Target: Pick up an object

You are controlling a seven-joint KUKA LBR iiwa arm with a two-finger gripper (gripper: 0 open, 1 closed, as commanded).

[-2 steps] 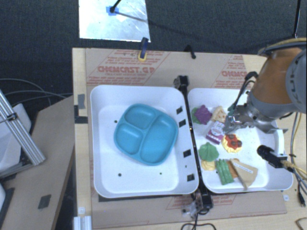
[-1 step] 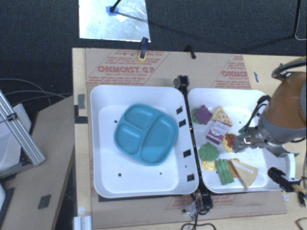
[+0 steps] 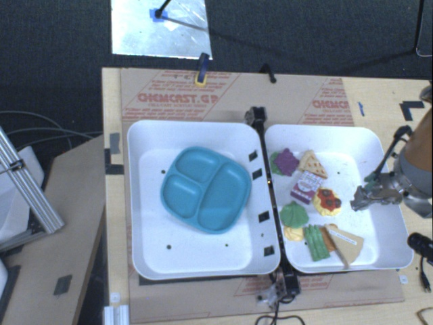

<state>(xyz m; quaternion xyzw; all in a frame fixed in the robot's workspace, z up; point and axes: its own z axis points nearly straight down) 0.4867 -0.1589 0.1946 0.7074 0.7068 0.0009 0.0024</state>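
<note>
Claw low over the right bin, near its right wall, on the grey arm. Cannot tell how far open; nothing seen between the tips. Just left of the claw, apart from it: red and yellow toy. Further left: purple box, green round piece, grapes, wedge. Below-left: green stalk and tan slice. Far left, in the other bin: blue plate.

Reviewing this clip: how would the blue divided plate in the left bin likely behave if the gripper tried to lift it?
The blue plate looks like rigid moulded plastic, so probably stiff and light. Its wide, low shape likely offers only the rim to pinch. It seems glossy, so may slip or tilt.
</note>
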